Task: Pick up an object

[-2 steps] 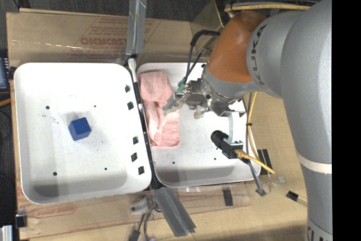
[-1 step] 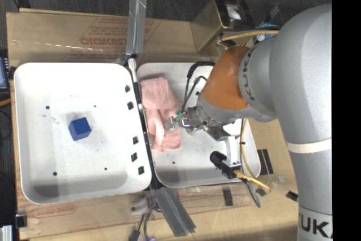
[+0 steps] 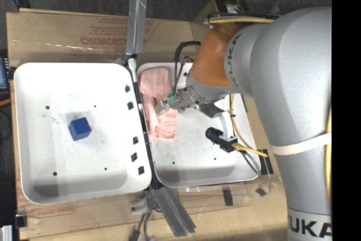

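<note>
Reaching in from 3 o'clock, gripper (image 3: pixel 169 102) low in the right bin (image 3: pixel 194 175), at the pink cloth (image 3: pixel 156 104) bunched along the bin's 9 o'clock wall. Fingers down against the cloth's middle; opening impossible to tell, so no grasp to claim. Cloth pressed against the divider, probably leaving little room on that side. Blue cube (image 3: pixel 80 128) alone in the left bin (image 3: pixel 34 189), well apart at 9 o'clock, untouched. Likely mid-attempt on the cloth.
</note>
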Robot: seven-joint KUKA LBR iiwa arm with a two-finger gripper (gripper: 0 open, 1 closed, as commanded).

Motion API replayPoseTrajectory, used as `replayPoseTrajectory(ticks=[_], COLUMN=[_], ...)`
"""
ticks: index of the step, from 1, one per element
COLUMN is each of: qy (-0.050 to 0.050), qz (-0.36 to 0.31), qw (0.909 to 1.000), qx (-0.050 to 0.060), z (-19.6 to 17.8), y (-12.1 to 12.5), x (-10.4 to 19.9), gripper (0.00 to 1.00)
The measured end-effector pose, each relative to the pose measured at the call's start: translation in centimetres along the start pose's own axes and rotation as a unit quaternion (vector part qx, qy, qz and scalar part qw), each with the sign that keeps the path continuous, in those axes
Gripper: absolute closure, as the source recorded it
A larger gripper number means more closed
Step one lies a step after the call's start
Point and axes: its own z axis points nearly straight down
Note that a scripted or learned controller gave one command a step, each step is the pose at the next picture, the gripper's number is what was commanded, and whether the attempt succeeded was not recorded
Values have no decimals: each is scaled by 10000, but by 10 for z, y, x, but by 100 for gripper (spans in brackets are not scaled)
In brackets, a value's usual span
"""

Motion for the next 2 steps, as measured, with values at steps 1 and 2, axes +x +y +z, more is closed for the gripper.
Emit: replayPoseTrajectory(ticks=[1, 2], qy=[2, -1], qz=[-20, 925], qw=[10000, 9957], qx=[10, 9], z=[-10, -99], y=[0, 7], x=[0, 22], gripper=[100, 100])
